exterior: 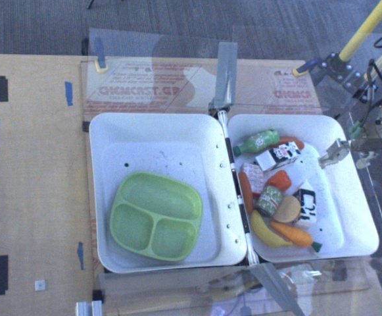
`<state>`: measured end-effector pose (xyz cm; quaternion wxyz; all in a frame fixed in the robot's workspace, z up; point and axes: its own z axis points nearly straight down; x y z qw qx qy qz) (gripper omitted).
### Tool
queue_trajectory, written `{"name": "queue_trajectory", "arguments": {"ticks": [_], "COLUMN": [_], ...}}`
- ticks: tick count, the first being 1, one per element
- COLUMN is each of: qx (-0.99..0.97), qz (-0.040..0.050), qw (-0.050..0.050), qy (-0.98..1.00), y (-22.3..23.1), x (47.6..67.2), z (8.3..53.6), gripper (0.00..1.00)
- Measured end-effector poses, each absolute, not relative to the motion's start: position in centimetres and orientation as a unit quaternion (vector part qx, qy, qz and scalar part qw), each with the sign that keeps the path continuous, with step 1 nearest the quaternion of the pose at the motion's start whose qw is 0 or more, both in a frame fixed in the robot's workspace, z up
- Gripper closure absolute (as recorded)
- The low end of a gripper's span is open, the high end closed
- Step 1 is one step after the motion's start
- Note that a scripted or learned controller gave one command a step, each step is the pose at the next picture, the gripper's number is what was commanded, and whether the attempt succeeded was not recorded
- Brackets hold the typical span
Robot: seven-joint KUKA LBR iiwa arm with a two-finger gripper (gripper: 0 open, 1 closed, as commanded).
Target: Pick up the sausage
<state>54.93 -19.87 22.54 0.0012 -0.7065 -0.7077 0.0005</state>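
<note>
The sausage (244, 188) is a long reddish-orange piece lying along the left wall of the right bin (355, 209), beside the divider. It touches a small tin can (269, 201) and a pink-white packet (254, 174). My gripper (334, 153) hangs over the upper right part of the right bin, well to the right of the sausage and apart from the pile of toy food. Nothing shows in its grasp.
The right bin also holds a green bottle (257, 141), a milk carton (277, 156), a banana (267, 232), a carrot (294, 234), a brown roll (286, 209) and a black-white carton (307, 205). A green divided plate (155, 214) lies in the left bin (151, 137).
</note>
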Motion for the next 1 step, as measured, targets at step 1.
{"name": "queue_trajectory", "arguments": {"ticks": [1], "qx": [-0.767], "qz": [0.0000], "qw": [0.000], "qy": [-0.642], "y": [-14.36], "x": [59.11], "z": [8.96], "gripper": [0.00]}}
